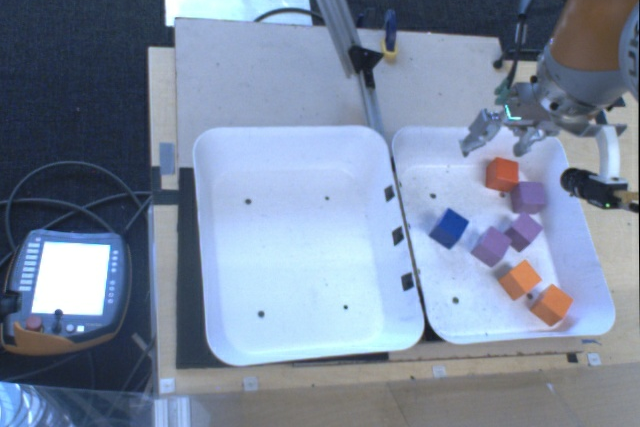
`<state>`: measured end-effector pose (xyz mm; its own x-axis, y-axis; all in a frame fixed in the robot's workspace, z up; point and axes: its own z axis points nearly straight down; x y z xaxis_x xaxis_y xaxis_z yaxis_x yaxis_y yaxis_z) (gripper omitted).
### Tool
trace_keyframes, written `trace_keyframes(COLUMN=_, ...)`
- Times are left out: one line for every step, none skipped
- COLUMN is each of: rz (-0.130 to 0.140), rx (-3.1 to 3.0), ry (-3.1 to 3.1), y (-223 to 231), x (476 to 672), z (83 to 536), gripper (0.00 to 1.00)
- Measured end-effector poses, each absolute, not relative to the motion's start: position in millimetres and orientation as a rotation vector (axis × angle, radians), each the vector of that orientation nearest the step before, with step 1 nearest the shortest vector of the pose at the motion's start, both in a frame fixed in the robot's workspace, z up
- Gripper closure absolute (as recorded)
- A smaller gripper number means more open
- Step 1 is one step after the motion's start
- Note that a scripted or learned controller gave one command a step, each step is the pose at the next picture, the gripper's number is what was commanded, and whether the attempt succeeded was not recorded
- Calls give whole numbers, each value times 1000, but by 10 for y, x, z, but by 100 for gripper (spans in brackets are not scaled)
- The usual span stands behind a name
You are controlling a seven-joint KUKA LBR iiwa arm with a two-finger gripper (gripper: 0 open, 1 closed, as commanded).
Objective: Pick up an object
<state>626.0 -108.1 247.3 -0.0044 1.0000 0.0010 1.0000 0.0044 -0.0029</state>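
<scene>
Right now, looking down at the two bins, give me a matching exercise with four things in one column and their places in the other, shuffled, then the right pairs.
Things:
1. blue cube
2. gripper
3. handheld control pendant
4. left bin

Places:
A. beside the bench, at the view's left edge
B. above the right bin's far end
C. next to the bin that holds the cubes
D. right bin, nearest the divide

Pairs: 1-D, 2-B, 3-A, 4-C

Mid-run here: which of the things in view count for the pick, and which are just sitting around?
For the job:
gripper
right bin
blue block
three orange blocks
three purple blocks

Lying about:
left bin
teach pendant
clamp
</scene>
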Motion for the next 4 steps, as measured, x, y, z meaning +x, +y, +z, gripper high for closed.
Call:
trace_keyframes(rz=-2, rx=-2217, ry=-2227, y=-1081, x=6267, z=2496, gripper=0)
trace_keyframes(rz=5, rx=-2217, ry=-2221, y=-1112, x=6262, z=1873, gripper=0)
trace_keyframes(rz=3, rx=-2216, ry=-2224, y=-1104, x=6359, z=1367, gripper=0)
trace_keyframes(rz=4, rx=-2216, ry=-2222, y=-1099, x=6354, z=877, gripper=0)
